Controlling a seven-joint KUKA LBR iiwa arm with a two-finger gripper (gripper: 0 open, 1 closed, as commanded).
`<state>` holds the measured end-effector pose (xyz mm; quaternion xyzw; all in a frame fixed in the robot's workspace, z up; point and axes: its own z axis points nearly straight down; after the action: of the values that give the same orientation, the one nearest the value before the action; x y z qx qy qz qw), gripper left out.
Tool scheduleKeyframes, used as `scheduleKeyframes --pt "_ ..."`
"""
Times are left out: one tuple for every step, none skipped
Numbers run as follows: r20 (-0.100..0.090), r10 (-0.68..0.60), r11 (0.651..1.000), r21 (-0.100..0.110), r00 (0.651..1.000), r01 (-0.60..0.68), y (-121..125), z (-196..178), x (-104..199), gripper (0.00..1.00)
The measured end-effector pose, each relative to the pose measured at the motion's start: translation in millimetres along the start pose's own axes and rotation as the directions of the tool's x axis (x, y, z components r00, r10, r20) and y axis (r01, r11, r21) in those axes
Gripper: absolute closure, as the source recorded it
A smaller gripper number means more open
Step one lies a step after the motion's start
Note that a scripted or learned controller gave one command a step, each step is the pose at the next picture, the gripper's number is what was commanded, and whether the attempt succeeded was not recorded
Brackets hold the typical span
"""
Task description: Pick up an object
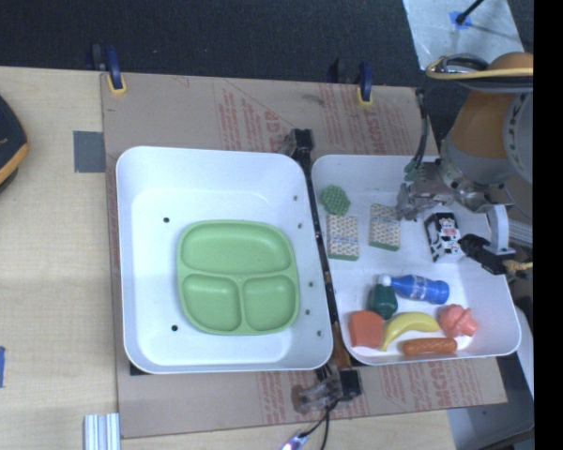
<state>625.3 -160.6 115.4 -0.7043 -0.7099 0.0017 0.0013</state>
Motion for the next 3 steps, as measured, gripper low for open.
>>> scheduleKeyframes --pt "0.001 0.004 1.000 -0.001 1.000 -0.004 -43.3 -4.5 -15.9 1.00" --pt "0.000 0.004 1.000 -0.003 1.000 -0.004 -6.5 -64.5 -1.1 1.00" --pt "-0.001 0.004 1.000 -0.002 1.000 -0.004 -6.9 -64.1 -1.2 0.00"
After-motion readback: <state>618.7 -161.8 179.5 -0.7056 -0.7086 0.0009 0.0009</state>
